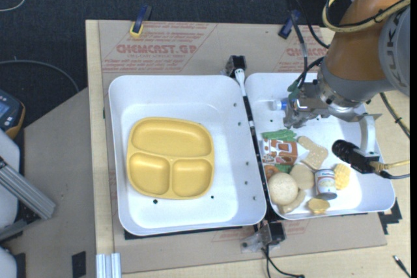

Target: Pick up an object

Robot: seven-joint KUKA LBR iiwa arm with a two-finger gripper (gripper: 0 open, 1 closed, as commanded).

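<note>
Gripper (296, 115) hangs over right bin (378, 202), finger state unclear; should descend squarely on single item, avoiding near clutter (300, 172).

arm: we reach in from the right, grey links bent downward | wrist: our orange band sits above the grey wrist, which points down and left | end effector (296, 115): we hang it low, its tip aimed downward, finger detail unclear
</note>
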